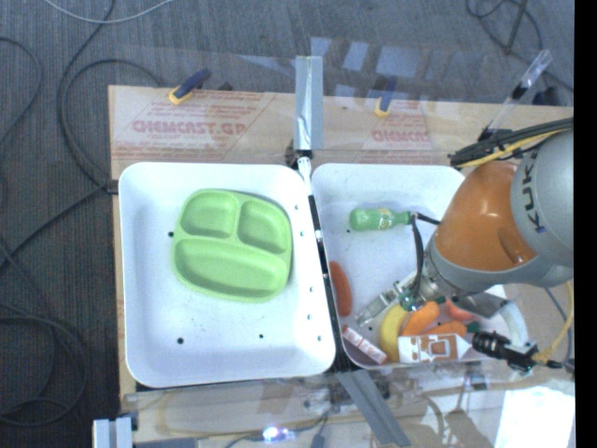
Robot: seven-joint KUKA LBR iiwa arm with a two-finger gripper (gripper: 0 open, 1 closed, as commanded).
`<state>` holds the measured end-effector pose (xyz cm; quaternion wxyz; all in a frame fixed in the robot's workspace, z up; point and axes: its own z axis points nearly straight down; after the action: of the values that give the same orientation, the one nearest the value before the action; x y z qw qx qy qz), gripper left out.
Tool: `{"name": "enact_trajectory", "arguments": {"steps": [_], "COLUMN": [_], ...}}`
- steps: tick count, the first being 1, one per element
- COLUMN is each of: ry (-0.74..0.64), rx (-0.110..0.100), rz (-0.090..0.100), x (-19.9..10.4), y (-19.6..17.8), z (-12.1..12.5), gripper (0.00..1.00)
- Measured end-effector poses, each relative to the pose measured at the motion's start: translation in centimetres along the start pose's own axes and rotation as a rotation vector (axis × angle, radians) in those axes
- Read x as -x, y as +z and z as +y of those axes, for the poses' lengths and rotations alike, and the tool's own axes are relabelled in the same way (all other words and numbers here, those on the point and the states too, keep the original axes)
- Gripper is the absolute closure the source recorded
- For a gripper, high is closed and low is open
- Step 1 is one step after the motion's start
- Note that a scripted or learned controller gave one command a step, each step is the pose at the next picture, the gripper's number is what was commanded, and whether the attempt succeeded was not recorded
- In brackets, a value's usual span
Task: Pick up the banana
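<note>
camera view: banana (393, 323) beside carrot (422, 317)

Banana (393, 324): yellow, short, partly hidden by the arm above it. Lies in the right bin (373, 187), near its front edge, among other small items; an orange carrot-like piece touches its right side. Exact orientation cannot be made out.

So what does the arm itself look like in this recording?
The arm is bulky and rounded: a grey shell with dark lettering, then a glossy orange band above the wrist. Below sits a small metallic gripper. Black and yellow cables run along its top.
</note>
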<state>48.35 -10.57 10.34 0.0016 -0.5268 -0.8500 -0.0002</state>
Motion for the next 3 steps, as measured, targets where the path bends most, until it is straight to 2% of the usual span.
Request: {"name": "enact_trajectory", "arguments": {"steps": [1,2,3], "ry": [0.001,0.001,-0.458], "rx": [0.000,0.000,0.006], "rz": [0.002,0.002,-0.009], "x": [-0.1,-0.1,1.5], "y": [-0.8,-0.8,1.3], "z": [0.1,0.1,-0.4], "gripper": [1.00,0.00,0.00]}}
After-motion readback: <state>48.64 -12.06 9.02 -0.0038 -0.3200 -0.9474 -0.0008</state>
